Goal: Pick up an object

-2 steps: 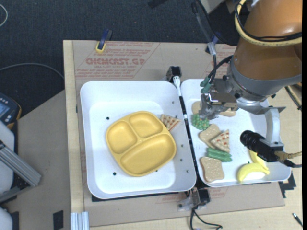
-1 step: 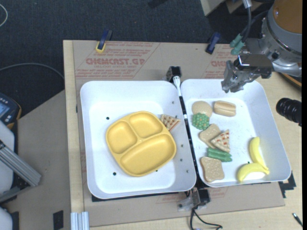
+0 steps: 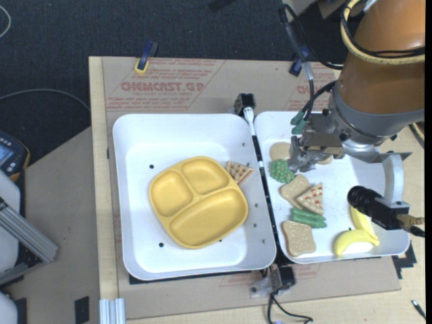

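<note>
My gripper (image 3: 299,162) hangs low over the upper left part of the right bin (image 3: 391,248). Directly beside it lie a green broccoli piece (image 3: 281,172) and a tan round biscuit (image 3: 278,150). Just below it sit a bread slice (image 3: 294,188) and a pizza wedge (image 3: 312,198). Farther toward the front lie green beans (image 3: 307,217), a slice of toast (image 3: 298,238) and a yellow banana (image 3: 356,239). Nothing is visibly lifted off the bin floor.
The left bin (image 3: 128,181) holds a yellow divided plate (image 3: 198,200) with a second pizza wedge (image 3: 238,171) at its upper right corner. A ridge where the two bins meet (image 3: 263,187) runs just left of the gripper. The arm's bulk covers the right bin's far corner.
</note>
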Tool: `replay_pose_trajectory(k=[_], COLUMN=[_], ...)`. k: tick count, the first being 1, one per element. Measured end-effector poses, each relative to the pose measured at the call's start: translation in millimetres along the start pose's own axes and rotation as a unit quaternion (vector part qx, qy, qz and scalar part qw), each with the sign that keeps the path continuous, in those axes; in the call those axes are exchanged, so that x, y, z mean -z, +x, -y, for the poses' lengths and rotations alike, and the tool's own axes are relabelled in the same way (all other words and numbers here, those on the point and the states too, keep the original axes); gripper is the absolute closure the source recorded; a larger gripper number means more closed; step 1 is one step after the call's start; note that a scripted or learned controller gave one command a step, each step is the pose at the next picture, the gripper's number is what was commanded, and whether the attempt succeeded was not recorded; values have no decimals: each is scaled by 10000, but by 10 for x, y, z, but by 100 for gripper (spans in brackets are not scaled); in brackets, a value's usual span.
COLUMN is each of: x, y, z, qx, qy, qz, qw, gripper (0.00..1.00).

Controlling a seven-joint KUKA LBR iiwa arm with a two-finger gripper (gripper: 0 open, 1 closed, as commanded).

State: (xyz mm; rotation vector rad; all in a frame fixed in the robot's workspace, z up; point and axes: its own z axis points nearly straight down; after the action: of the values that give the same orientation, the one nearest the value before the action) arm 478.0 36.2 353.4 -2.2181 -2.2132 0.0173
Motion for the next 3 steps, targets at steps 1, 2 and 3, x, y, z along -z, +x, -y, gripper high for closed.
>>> replay_pose_trajectory(k=[1, 2, 3], x=[173, 815, 121], y=[5, -206, -60], z=[-19, -10, -5], qx=[13, 2, 11], qy=[-87, -111, -26], qz=[-10, -10, -10], qw=[10000, 9999, 10000], gripper=[100, 100, 100])
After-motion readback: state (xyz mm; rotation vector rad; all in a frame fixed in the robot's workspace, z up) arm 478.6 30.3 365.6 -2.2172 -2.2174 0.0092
